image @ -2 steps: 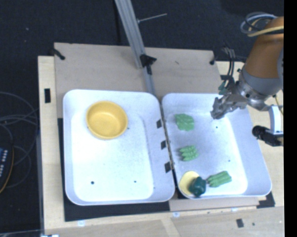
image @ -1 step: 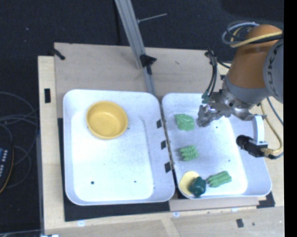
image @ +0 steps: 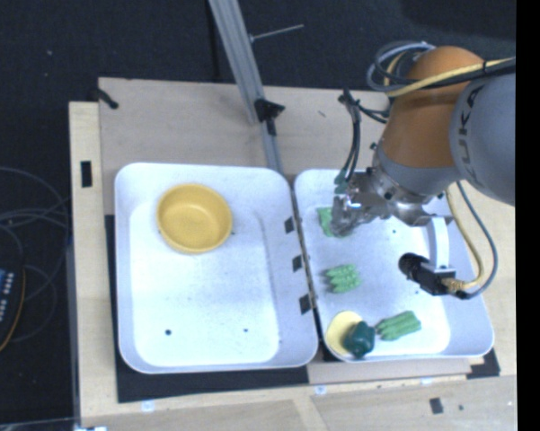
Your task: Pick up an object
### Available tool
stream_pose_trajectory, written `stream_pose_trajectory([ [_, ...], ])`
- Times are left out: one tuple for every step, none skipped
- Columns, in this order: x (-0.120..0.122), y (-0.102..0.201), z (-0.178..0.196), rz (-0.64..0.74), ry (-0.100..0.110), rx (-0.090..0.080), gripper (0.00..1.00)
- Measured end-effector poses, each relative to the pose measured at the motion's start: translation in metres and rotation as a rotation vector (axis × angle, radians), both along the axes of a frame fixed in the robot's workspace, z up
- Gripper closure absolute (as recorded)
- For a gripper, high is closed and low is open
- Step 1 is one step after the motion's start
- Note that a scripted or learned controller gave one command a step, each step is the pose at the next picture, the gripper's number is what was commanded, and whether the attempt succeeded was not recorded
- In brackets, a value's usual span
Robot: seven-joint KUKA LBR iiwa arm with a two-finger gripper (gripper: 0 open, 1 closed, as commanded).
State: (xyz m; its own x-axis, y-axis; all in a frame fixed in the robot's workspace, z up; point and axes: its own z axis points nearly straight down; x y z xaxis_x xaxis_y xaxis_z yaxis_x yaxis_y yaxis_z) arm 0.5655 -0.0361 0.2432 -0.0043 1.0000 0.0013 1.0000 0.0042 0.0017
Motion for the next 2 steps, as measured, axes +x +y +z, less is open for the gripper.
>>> stream_pose_trajectory([
  [-0.013,0.057,-0.007,-0.001,0.001,-0.001,1.00],
  [-0.029,0.110,0.004,0.000,0.001,0.000,1.00],
])
